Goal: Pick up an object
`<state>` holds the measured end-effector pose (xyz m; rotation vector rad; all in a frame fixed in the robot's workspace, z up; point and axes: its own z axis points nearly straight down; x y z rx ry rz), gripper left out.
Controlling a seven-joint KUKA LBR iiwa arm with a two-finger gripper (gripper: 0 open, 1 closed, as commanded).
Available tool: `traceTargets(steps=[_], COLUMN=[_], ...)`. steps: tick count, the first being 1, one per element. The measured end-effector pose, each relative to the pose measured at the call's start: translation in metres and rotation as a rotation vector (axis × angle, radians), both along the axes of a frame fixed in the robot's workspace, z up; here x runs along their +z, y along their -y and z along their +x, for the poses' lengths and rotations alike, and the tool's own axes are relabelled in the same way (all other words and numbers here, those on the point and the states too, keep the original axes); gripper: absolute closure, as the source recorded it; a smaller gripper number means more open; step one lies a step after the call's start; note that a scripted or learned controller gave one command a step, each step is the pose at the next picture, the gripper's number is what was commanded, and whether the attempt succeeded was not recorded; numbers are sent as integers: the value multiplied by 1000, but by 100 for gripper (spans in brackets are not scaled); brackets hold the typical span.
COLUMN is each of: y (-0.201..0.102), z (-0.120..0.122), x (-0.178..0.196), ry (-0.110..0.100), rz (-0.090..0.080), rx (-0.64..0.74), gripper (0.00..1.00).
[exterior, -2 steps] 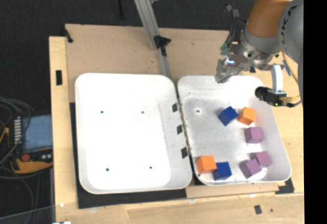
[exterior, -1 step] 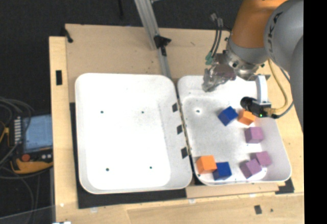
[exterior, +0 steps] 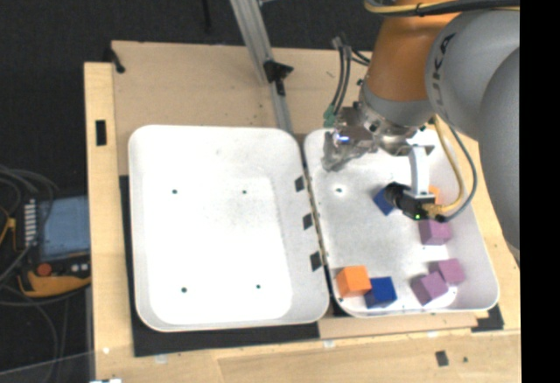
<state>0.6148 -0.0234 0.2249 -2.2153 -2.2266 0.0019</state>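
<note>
White right bin point(exterior: 350, 237) leaves open floor beside the gripper point(exterior: 339, 148)

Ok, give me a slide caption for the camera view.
Grey arm's pincer over the right bin, which holds orange, blue and purple blocks.

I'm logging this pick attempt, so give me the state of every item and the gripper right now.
gripper: low over the right bin's upper left, nothing seen between its fingers
orange block: resting in right bin, touching blue block
blue block: resting at the bin's near edge
upper blue block: resting, partly hidden
three purple blocks: resting, untouched
left bin: flat on the bench
</note>
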Motion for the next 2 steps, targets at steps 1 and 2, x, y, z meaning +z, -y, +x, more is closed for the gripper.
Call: traceTargets(steps=[1, 2], y=[-45, -86], z=[-34, -58], x=[0, 13], ry=[0, 1], rz=[1, 3], rx=[1, 3], gripper=[100, 100])
